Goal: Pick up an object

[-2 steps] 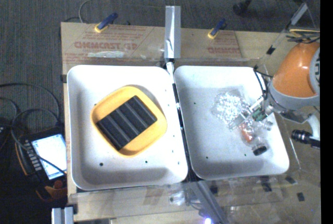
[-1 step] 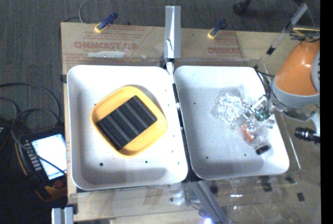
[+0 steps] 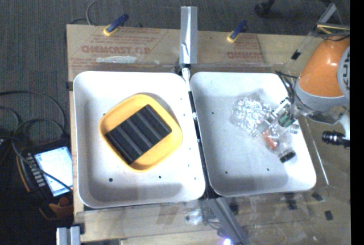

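A yellow tray-like object with a black ridged top lies tilted in the left bin. A clear, crinkled plastic piece lies in the upper middle of the right bin. My gripper is low over the right bin's right side, just to the right of and below the plastic piece, at its edge. The grey arm with its orange band reaches in from the right above it. Small red and green parts show at the gripper's body.
The two white bins sit side by side on a cardboard-covered bench, with a metal post at the divider's far end. Two blue-and-yellow clamps hold the far edge. A chair base and cables lie on the floor beyond.
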Available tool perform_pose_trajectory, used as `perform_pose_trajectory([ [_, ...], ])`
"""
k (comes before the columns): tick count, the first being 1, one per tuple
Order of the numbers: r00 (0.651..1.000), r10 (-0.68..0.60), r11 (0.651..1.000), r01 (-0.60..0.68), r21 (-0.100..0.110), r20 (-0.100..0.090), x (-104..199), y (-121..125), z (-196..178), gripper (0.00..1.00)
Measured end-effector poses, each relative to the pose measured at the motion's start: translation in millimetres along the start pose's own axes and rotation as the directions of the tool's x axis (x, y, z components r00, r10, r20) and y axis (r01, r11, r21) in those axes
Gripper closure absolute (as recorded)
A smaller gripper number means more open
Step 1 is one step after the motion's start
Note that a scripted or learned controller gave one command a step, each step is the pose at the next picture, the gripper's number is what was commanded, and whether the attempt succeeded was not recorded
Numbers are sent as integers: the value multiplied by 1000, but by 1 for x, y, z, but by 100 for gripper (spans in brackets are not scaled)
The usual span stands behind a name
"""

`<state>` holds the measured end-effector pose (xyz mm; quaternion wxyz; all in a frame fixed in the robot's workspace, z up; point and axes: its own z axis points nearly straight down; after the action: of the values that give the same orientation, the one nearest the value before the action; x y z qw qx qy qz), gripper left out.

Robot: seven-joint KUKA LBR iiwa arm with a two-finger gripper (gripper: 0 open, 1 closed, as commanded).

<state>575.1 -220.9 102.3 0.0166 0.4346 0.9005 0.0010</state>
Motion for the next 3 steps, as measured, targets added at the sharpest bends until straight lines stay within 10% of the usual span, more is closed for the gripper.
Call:
perform_pose_trajectory([
  [2, 996, -85, 996, 85, 2, 4, 2, 24, 1, 0],
  [3, 967, -255, 967, 255, 6, -27, 9, 10, -10, 0],
])
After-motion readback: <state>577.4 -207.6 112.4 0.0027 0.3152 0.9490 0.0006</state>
